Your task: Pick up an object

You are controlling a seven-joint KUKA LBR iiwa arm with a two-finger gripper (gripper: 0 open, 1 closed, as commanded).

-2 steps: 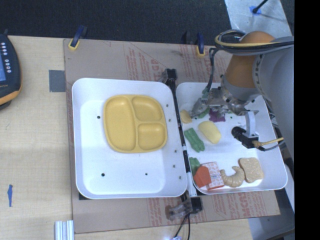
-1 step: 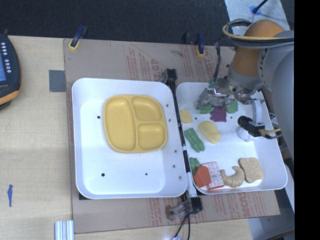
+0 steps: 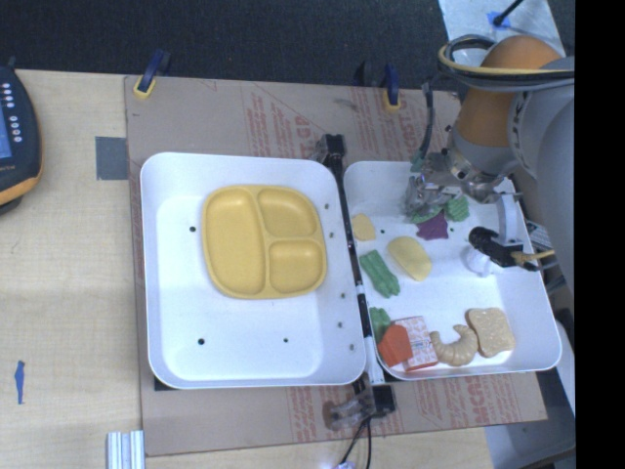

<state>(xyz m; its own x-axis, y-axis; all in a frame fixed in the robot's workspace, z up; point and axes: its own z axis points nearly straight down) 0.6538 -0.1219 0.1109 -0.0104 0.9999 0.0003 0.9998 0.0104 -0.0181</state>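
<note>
**Gripper low over the far toys of the right bin**

While no toy has been lifted, the near edge of the right bin holds a red box, a tan shrimp and a bread slice. Farther in lie a green pod and a yellow lemon — both well apart from the arm. Farthest, the gripper sits at the bin's back, with a purple piece just beside it on the near side and a green leaf to its right. Finger spread cannot be told — nothing shows between them. Judged nearest target: the purple piece. The left bin carries a yellow tray.
</note>
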